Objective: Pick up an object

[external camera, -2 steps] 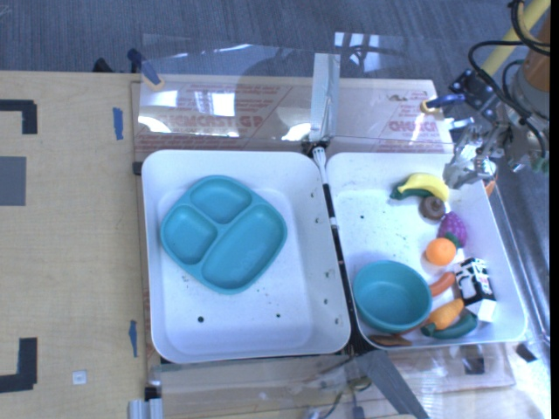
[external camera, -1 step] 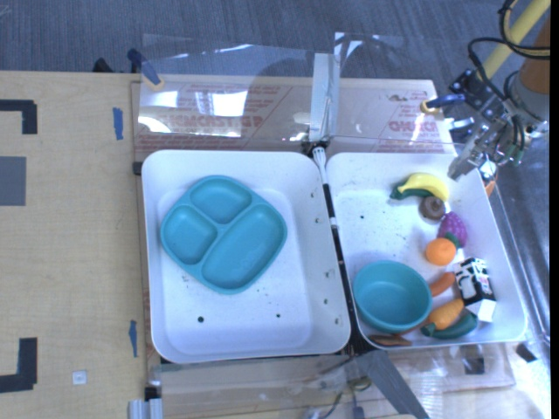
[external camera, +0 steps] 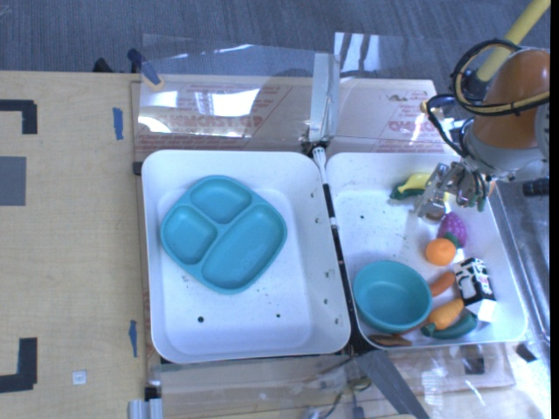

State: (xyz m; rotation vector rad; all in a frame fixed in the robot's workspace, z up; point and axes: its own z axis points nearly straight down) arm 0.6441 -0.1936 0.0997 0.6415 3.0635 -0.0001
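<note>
My gripper (external camera: 447, 201) hangs low over the far side of the right bin (external camera: 367, 177), under the orange-banded wrist. A yellow and green toy banana (external camera: 409, 185) lies just to its left. A purple grape bunch (external camera: 452, 228) sits right below it, with an orange ball (external camera: 441, 251) beneath that. Toward the bin's near right corner lie a small carrot (external camera: 442, 282), a black and white toy (external camera: 475, 280) and an orange and green vegetable (external camera: 452, 316). I see nothing lifted off the bin floor.
A teal bowl (external camera: 391, 296) stands at the near side of the right bin. In the left bin (external camera: 175, 321) lies a teal divided plate (external camera: 224, 231). A raised divider (external camera: 330, 225) runs between the bins, and clear panels stand behind them.
</note>
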